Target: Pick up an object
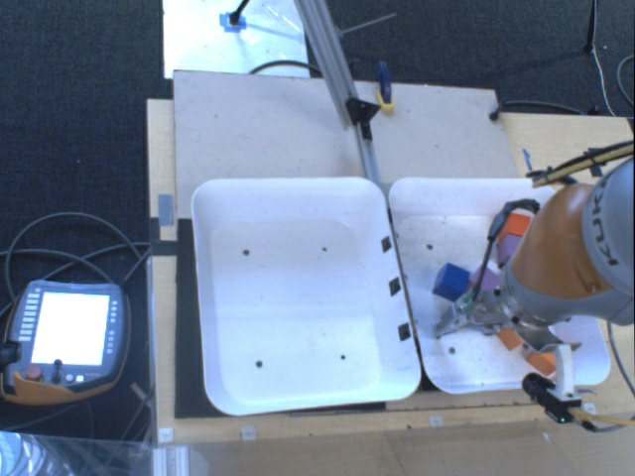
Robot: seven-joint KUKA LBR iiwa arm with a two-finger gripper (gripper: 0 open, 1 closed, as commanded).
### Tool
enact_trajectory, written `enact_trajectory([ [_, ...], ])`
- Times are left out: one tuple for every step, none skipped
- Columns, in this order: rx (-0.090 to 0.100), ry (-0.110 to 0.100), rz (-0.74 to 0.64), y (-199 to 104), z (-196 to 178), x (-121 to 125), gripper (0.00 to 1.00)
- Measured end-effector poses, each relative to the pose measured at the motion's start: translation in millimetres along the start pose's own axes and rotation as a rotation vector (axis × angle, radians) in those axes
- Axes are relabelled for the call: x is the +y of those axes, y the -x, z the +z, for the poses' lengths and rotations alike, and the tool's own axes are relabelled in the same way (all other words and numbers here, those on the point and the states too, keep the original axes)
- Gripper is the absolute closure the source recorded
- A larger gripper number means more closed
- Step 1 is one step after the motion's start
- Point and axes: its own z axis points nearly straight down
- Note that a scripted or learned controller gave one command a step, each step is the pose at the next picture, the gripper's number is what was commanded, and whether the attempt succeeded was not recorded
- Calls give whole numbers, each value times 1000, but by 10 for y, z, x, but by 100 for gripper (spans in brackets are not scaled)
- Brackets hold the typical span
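Note:
My gripper (458,321) hangs low inside the right bin (422,226), near its front left part, with the grey and orange arm above it. A blue cube (451,281) lies just behind the gripper, apart from it. A purple block (488,282) sits to the right of the cube, partly under the wrist. An orange block (515,228) lies farther back, at the arm's edge. Two small orange pieces (510,340) (541,362) lie near the bin's front, right of the gripper. The arm hides much of the bin's right side.
The left bin (213,266) stands beside the right one, with a raised divider edge between them. A slanted metal pole (332,58) rises behind the bins. A teach pendant (64,340) with cables lies on the floor at left.

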Motion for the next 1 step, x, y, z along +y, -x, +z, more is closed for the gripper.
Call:
enact_trajectory([
  [-1,7,-1,4,-133,22,100],
])
